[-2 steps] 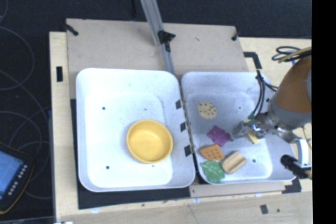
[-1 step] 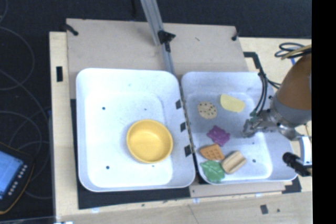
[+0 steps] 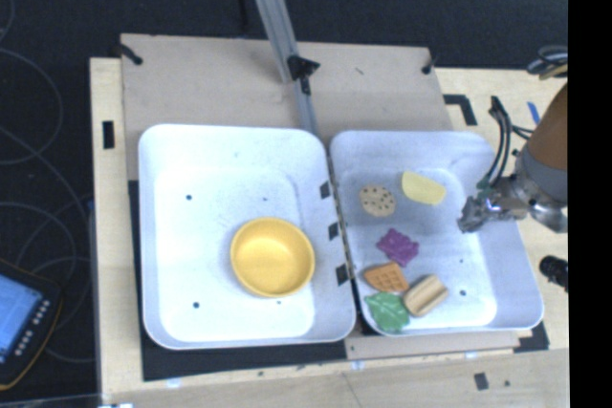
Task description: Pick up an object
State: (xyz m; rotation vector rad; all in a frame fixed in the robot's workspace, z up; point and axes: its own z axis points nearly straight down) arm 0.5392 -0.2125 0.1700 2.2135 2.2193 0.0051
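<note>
The right bin [image 3: 507, 301] holds a round cookie [image 3: 378, 200], a yellow wedge [image 3: 423, 188], a purple piece [image 3: 397, 246], an orange waffle-like piece [image 3: 385, 278], a green leafy piece [image 3: 386, 311] and a tan bread roll [image 3: 426, 294]. My gripper [image 3: 473, 217] hangs over the right side of this bin, to the right of the yellow wedge and apart from every object. Nothing shows between its tips.
A yellow bowl [image 3: 273, 255] sits in the left bin [image 3: 182, 177]. A grey metal post [image 3: 273, 5] slants up from the divide between the bins. Cables run by the arm at the right edge. A tablet [image 3: 19, 320] lies at the lower left.
</note>
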